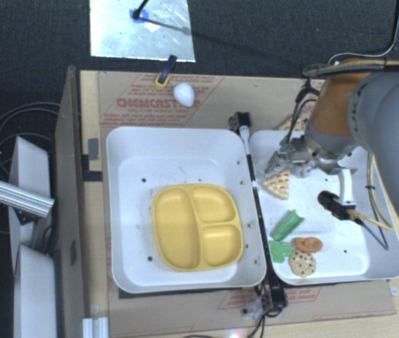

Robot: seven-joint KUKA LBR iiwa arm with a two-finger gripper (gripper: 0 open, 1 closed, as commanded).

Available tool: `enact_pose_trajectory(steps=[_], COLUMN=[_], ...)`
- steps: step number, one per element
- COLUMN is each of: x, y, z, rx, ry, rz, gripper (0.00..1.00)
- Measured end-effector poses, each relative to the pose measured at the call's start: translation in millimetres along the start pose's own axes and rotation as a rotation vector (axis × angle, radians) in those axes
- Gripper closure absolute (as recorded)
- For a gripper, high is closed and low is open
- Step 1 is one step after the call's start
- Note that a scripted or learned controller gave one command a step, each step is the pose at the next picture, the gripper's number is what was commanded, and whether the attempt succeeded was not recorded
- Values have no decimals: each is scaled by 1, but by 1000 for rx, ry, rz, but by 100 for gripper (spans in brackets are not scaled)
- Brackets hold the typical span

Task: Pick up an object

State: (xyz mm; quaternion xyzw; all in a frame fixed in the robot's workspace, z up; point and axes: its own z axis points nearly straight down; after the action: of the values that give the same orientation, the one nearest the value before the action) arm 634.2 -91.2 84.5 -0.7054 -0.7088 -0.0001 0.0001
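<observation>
The end effector (284, 164) sits low in the right bin (390, 259), at its upper left corner, close to the wall that divides it from the left bin (125, 189). Whether it is spread or pressed together cannot be told from this angle; metal parts and shadow run together there. Nothing shows as held.

The likeliest thing to pick is the pizza slice (278, 184), which lies flat on the bin floor just below the end effector and near the dividing wall. Whether the two touch is unclear. Further down the same bin lie a green strip (286, 224), a brown ring-shaped snack (307, 244) and a cookie (302, 263), all well clear of the tool. The left bin holds a yellow divided plate (196, 225).

Judging from this, the main risk is the slice's shape — thin and flat, it offers little to close on, so a grasp may slide over the top or push it away. The wall is the second risk: it sits so near that the tool could strike it or pin the slice against it.
</observation>
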Motion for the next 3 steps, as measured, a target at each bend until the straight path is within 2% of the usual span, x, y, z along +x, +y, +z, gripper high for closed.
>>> enact_pose_trajectory(steps=[1,2,3], x=[9,-3,4], y=[1,18,6], z=[0,-1,0], rx=[-1,-4,-1], ry=[0,-1,-1], rz=[0,1,3], gripper=[0,0,0])
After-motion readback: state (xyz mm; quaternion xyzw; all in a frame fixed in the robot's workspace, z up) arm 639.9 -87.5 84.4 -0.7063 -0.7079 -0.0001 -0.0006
